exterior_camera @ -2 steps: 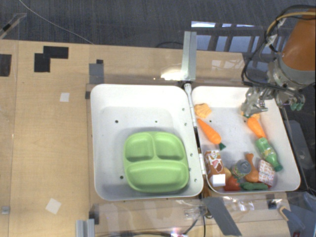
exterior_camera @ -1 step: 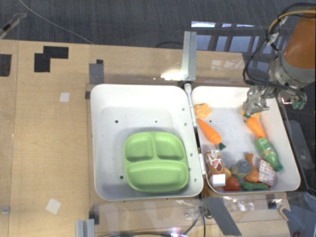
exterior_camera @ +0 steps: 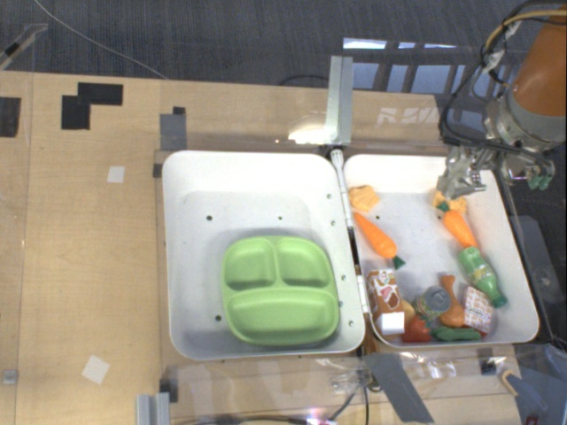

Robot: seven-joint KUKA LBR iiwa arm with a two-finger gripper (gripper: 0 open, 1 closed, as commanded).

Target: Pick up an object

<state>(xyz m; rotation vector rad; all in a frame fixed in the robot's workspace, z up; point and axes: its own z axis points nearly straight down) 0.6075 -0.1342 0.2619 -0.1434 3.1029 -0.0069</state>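
End effector (exterior_camera: 461, 182) poised over the right bin's (exterior_camera: 416, 168) far right corner; whether it is parted or closed cannot be told. Target carrot (exterior_camera: 458, 225) lies directly beneath, long axis running away from that corner toward the green bottle (exterior_camera: 480, 277).

no text, number or brand can be read anywhere. the small carton (exterior_camera: 383, 290) and the packet (exterior_camera: 477, 309) in the right bin (exterior_camera: 416, 204) carry printed labels, and the green bottle (exterior_camera: 479, 275) has a pale label band, but the print on all three is too small and blurred to make out.
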